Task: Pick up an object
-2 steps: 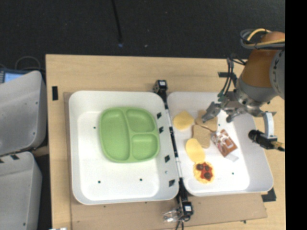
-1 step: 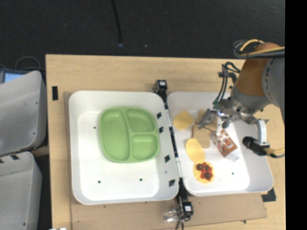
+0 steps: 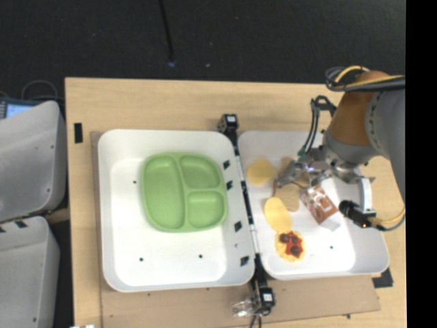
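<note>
Food pieces lie in the right bin (image 3: 369, 251), and the claw (image 3: 295, 174) sits low among them. A pale yellow round (image 3: 260, 172) lies just left of the claw, near the bin's left wall. A tan piece (image 3: 289, 198) lies directly below the claw, close enough that it may be touching; the angle does not settle it. A second yellow piece (image 3: 277, 214) rests against the lower edge of the tan one. Further toward the near edge lies a yellow piece with red topping (image 3: 291, 245), well apart from the claw. A brown and white packet (image 3: 320, 204) lies to the claw's lower right, beside the wrist.

Whether the claw is spread or closed cannot be told: its grey fingers blur into the metal parts around them, and nothing is seen clearly between them.

The arm (image 3: 362, 125) comes in from the right, its orange band above the wrist, with cables looping over it.

The left bin (image 3: 116, 251) holds a green divided tray (image 3: 183, 191), lying flat near its middle, with three compartments. Both bins sit side by side on the wooden tabletop (image 3: 136, 101), joined along the middle by black clips.
</note>
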### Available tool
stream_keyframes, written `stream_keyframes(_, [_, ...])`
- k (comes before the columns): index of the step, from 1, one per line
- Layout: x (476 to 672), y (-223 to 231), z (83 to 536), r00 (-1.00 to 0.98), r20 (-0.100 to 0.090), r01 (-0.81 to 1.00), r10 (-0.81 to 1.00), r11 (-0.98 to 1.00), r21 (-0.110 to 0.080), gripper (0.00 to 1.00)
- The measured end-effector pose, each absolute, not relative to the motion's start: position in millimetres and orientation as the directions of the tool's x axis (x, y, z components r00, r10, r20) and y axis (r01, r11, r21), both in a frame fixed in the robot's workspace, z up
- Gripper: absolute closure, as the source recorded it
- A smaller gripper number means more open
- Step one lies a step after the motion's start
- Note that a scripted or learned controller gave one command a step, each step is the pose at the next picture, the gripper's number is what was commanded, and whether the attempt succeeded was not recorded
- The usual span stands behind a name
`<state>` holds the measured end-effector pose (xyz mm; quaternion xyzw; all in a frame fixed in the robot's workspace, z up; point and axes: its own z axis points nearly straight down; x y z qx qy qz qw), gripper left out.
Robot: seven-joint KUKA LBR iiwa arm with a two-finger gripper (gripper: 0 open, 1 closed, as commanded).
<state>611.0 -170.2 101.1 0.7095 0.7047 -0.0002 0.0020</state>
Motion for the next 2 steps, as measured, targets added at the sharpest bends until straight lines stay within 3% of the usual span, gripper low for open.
stream_keyframes(1, [613.4, -171, 116, 0.008, -0.003, 1.000, 1.000, -0.008, 0.010, 1.00])
stream_keyframes(2, [612.4, -175, 160, 0.009, -0.001, 1.000, 1.000, -0.009, 0.004, 1.00])
